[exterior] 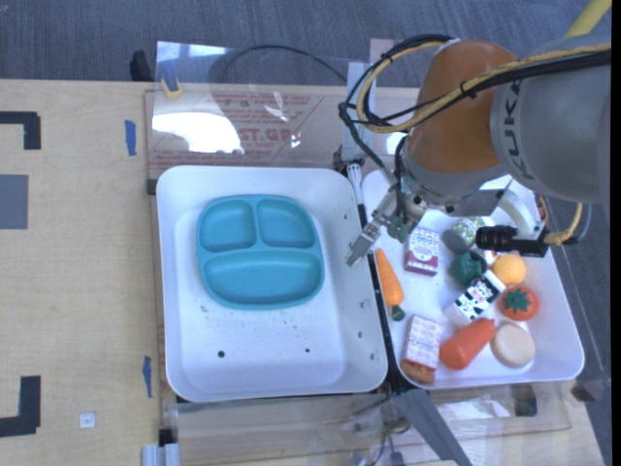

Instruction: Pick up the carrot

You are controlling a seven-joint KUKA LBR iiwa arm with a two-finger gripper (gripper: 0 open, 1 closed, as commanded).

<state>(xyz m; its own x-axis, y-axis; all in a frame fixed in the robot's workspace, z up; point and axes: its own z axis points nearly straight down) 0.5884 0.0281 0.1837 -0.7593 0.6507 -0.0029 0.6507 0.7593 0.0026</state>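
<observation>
Carrot (389, 278): small orange toy w/ green tip, prob. light, stiff plastic, smooth & tapered, so likely to slip or roll out of a pinch. Best taken across the thicker mid-body, jaws square to the long axis, not at the narrow end or green tip. Lies flat in right bin (568, 355), hard against that bin's left wall, long axis roughly along the wall; wall leaves little room for a finger on that side. Relative to carrot: gripper (367, 239) just above-left, near its upper end, over the seam w/ left bin (175, 260); not around it, contact can't be judged. Open or closed: can't tell. Nothing seen held. Pink carton (422, 251) just right of carrot's upper end; second carton (422, 346) below-right, near green tip.
</observation>
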